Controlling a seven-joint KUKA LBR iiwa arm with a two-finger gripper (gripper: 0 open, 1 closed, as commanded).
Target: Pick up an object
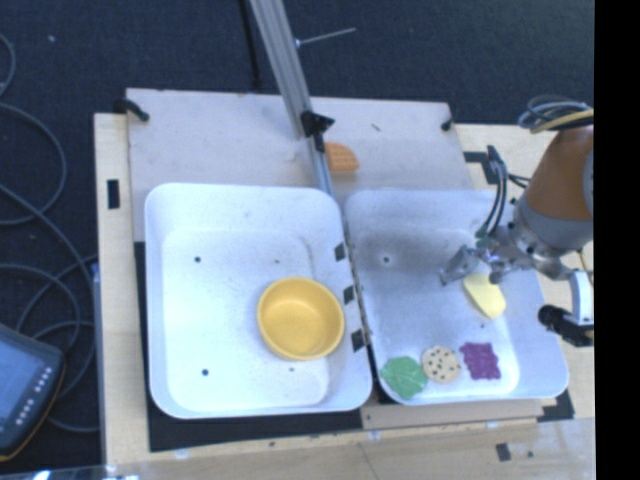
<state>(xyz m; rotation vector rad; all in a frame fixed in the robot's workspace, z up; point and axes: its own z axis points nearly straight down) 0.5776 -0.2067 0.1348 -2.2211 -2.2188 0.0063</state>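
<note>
- The arm [560, 183] comes in from the right side and is over the right bin [400, 230].
- The hand [478, 265] is low in the right bin, just beside the pale yellow object [485, 295], at its far-left side.
- I cannot tell if the hand is wide or narrow, and no object is seen between its parts.
- The pale yellow object lies on the floor of the right bin, near the right wall.
- Along the near wall of the same bin there are three small things in a row: a green piece [403, 376], a round cookie [440, 364] and a purple piece [481, 360].
- The left bin [200, 230] holds a yellow bowl [300, 317], upright, near its right wall.
- An orange object [341, 158] lies on the table [200, 133], behind the bins, beside a metal pole [285, 58].
</note>
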